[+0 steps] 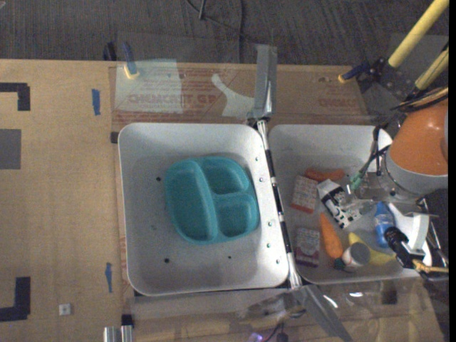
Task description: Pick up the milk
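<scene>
A: Biggest first?
B: Tabletop [57,191], two white bins. Left bin [142,255]: teal divided plate [210,198], frame centre.
A: Arm, milk?
B: Arm [420,148] right edge. Tool [356,194] over right bin [299,144]; grip state: can't tell. Milk carton [333,204] lower right, just beside tool, above orange carrot [330,237].

The grey arm [417,155] reaches in from the right, its orange band rounded and bright above the wrist. The wrist points down and leftward, cables trailing along it. The hand [356,198] hangs low at the arm's end, seen from above.
</scene>
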`<state>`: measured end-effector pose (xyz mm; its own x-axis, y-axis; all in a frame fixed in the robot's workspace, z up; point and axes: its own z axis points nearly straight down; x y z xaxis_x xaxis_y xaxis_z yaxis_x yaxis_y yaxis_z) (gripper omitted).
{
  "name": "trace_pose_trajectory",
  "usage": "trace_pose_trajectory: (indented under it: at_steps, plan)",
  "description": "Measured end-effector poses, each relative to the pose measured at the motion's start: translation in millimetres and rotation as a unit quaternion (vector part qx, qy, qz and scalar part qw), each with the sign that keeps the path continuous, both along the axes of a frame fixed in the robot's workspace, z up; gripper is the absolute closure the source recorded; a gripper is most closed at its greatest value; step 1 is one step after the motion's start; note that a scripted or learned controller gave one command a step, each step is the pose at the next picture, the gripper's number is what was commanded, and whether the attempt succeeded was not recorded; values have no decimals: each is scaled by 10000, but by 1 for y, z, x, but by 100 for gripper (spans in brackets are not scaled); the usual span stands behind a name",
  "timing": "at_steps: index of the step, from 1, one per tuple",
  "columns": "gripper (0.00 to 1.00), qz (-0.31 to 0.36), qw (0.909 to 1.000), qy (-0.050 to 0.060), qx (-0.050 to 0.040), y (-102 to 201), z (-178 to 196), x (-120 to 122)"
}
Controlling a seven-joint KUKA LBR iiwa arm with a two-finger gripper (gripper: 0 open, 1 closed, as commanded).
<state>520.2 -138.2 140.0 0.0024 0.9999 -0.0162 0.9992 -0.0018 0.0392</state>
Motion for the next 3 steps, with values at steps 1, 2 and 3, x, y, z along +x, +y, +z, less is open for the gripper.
trace_pose_trajectory:
  at_steps: [1,2,3]
  plan:
    - [0,-1,10000,1,1,0,0,0]
    - [0,516,9985,161,55,2,-52,23]
    - [100,492,9987,130,39,-1,-41,24]
